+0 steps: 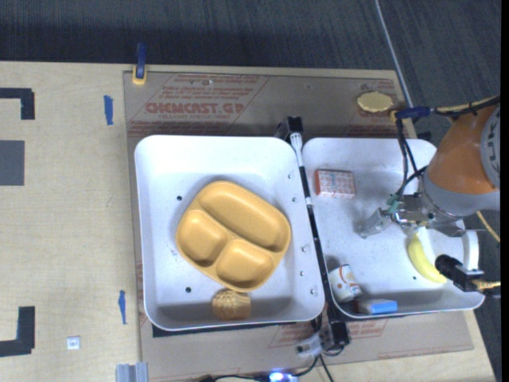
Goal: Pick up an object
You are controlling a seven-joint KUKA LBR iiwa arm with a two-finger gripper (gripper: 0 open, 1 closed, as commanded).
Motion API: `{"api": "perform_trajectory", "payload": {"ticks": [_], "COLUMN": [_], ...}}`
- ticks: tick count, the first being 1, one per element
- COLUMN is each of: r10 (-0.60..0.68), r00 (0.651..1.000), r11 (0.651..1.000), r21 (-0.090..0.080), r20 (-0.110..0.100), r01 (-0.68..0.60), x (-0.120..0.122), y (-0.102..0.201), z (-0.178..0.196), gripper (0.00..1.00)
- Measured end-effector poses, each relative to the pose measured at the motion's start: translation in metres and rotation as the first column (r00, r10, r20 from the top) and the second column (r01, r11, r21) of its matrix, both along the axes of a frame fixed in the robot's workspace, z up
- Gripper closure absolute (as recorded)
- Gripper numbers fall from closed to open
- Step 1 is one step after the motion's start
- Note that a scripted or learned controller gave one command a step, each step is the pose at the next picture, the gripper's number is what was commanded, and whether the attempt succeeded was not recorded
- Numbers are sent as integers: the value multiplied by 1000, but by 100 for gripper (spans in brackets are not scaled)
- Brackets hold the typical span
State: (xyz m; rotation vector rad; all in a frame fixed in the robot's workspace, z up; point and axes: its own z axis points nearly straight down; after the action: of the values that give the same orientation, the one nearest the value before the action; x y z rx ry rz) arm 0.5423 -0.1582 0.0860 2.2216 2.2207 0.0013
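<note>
Reaching in from three o'clock, my arm (469,161) hangs over the right bin (374,153), its orange band at the bin's three o'clock edge. My hand (374,225) sits low over the middle of that bin, pointing toward nine o'clock. The metal tip shows grey against the white floor, but I cannot tell whether my fingers are apart or together, and I see nothing between them.

The banana (424,261) lies just at five o'clock of my hand, close under my wrist, running from twelve toward six with its lower end partly behind a black piece of my own gear. The small red box (335,183) rests at eleven o'clock of my hand, near the bin's top left corner, apart from my fingers. At seven o'clock, in the bin's lower left corner, stands a small white and orange thing (344,279); I cannot make out what it is. Just beside it, along the six o'clock wall, lies a blue piece (382,307).

The left bin (159,213) holds a yellow tray (232,233) with three hollows, tilted and filling the middle. A brown ball (231,303) lies at six o'clock of the tray, touching its lower edge or nearly so.

Both bins sit side by side on a brown sheet (199,102) upon the tabletop (64,213). A tan disc (375,102) lies on that sheet at twelve o'clock of the right bin.
</note>
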Motion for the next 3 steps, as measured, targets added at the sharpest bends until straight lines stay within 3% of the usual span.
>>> {"api": "perform_trajectory", "payload": {"ticks": [1,2,3], "r10": [2,0,0], "r00": [1000,1000,1000], "r11": [1000,1000,1000], "r21": [0,-1,-2], "r20": [3,5,8], "r01": [-2,0,0], "x": [-13,-51,-60], "y": [56,65,66], "z": [0,0,1], "gripper": [0,0,0]}}
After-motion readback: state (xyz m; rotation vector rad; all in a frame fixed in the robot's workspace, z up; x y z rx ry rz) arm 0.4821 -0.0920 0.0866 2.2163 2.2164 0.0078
